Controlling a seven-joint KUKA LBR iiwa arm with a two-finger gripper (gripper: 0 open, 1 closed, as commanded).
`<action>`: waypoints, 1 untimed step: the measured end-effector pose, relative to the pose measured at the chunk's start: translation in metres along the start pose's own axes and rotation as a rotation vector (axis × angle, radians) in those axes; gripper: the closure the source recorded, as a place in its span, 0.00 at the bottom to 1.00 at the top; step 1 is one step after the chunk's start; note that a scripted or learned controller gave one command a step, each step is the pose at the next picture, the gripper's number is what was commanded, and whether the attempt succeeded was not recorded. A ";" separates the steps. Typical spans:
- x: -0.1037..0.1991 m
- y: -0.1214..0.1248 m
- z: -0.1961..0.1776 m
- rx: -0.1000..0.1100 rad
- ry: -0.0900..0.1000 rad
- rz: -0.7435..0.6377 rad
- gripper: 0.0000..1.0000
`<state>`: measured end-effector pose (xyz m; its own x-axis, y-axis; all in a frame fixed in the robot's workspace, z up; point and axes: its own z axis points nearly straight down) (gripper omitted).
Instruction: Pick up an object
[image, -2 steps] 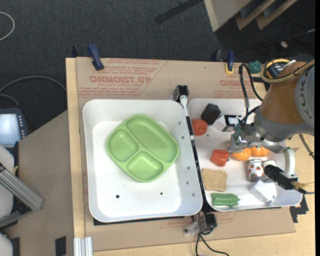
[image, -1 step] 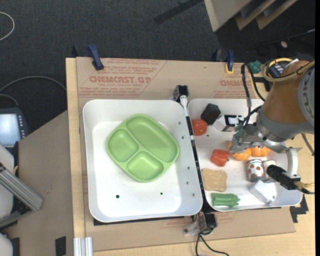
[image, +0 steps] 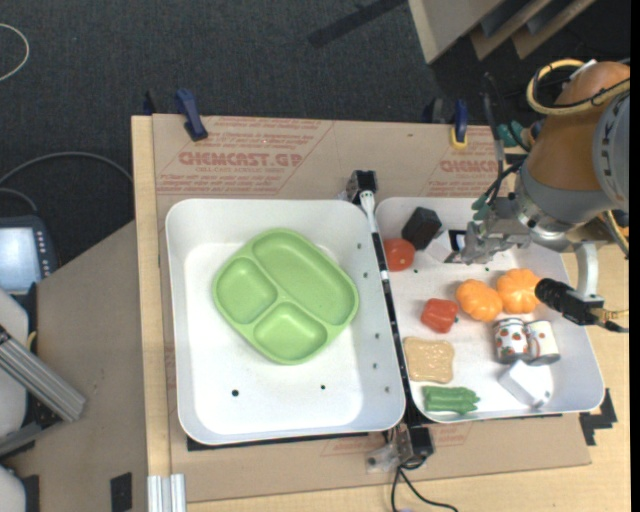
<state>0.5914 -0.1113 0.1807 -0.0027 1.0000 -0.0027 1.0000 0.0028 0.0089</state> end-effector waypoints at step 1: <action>-0.084 -0.037 -0.014 0.009 -0.002 0.011 1.00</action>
<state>0.5549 -0.1954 0.1946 0.0085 1.0000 -0.0049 1.0000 -0.0085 0.0000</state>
